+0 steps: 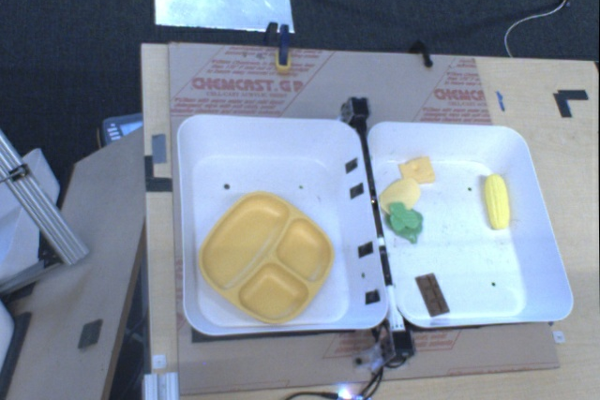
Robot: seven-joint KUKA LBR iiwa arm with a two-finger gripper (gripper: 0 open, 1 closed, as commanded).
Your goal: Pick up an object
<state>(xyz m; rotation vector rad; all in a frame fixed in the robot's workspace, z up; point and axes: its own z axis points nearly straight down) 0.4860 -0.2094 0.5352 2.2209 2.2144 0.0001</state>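
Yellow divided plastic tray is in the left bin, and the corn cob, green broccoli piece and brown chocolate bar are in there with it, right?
Not quite. The camera view shows the yellow divided plastic tray alone in the left white bin. The yellow corn cob, green broccoli piece and brown chocolate bar lie in the right white bin.

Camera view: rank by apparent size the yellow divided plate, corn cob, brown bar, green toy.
1. yellow divided plate, by far the largest
2. corn cob
3. brown bar and green toy: they look about alike, so I won't rank them.
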